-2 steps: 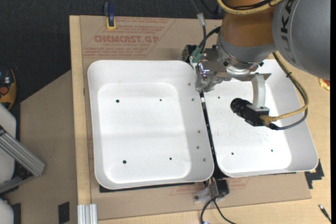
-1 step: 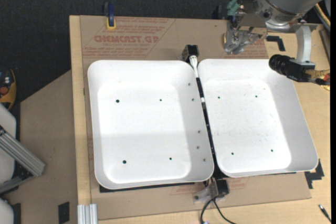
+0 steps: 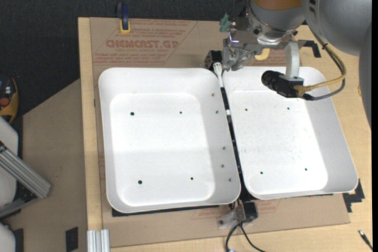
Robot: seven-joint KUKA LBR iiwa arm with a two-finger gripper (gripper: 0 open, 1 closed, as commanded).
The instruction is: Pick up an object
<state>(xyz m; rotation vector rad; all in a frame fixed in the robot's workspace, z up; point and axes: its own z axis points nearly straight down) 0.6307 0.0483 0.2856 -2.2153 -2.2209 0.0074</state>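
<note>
Two bins stood side by side on the bench: left bin, right bin, edges touching.

Smooth matt white plastic bins

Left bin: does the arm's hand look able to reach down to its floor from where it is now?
Probably yes. The hand hangs over the far end of the seam between the bins, beside the far right corner of the left bin, and this shallow bin is open on top.
</note>
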